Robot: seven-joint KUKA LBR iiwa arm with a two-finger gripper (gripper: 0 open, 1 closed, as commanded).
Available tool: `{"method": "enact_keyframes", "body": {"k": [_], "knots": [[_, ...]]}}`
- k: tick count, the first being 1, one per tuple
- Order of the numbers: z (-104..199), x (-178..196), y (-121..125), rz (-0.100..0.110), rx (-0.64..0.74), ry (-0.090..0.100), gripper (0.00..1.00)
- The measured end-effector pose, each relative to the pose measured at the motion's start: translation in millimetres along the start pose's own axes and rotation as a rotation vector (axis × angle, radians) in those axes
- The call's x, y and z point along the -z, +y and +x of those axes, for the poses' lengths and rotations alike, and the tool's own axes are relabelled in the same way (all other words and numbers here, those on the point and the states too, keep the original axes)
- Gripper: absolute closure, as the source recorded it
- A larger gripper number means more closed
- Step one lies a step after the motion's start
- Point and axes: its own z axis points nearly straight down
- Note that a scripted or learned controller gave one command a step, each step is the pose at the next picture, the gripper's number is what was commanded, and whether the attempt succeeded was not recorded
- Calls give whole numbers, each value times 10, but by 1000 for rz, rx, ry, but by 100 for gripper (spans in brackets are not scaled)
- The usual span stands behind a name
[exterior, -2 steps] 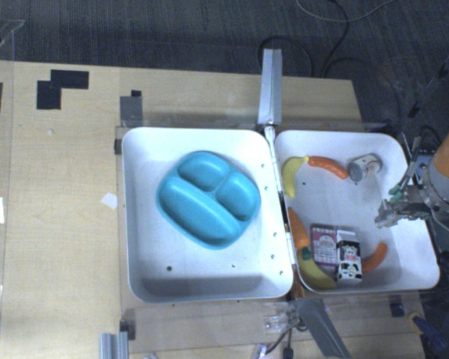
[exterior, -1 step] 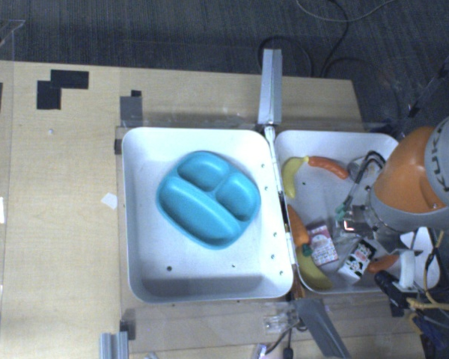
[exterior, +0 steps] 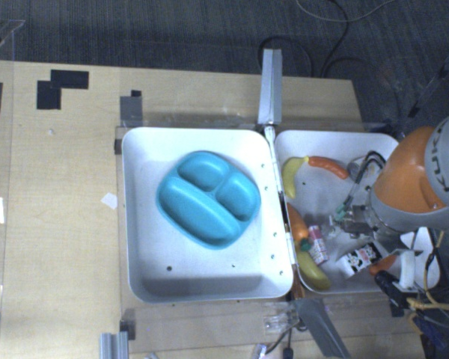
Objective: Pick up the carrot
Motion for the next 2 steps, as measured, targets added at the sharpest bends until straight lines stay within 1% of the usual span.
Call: {"method": "enact_keyframes", "body": {"k": [1, 2], "knots": [[255, -63, 526, -6, -295, 2, 0], [270, 58, 550, -11, -285, 3, 100]]}}
